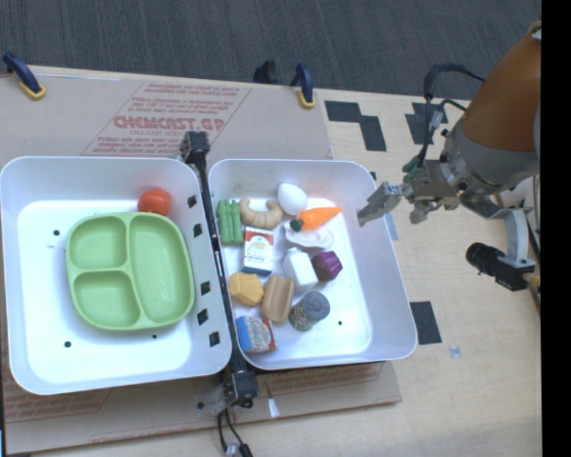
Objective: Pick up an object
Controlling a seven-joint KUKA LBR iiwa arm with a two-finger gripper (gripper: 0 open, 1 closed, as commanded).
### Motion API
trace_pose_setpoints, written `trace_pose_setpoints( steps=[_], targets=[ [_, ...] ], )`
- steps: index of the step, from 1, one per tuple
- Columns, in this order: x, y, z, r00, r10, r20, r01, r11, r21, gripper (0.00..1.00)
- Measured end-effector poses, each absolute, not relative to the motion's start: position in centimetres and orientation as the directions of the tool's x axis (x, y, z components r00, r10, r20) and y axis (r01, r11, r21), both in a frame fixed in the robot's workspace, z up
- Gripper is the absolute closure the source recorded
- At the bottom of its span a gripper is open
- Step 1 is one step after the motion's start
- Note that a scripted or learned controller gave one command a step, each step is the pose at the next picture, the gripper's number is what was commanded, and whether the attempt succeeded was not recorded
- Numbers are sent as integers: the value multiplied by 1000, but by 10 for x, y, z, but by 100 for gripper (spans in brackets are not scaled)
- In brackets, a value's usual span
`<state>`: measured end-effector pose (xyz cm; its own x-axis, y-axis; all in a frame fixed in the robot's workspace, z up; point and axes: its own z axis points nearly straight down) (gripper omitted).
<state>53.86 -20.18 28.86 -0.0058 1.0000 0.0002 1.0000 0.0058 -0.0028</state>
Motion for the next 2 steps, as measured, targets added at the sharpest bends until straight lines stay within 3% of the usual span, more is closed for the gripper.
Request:
trace_pose_setpoints(
  steps=[1,2],
  targets=[
    [496,-177,129,-7,1000,2,1000,7,-6,0],
    [564,-149,91,-8,1000,0,1000,8,-4,0]
  ],
)
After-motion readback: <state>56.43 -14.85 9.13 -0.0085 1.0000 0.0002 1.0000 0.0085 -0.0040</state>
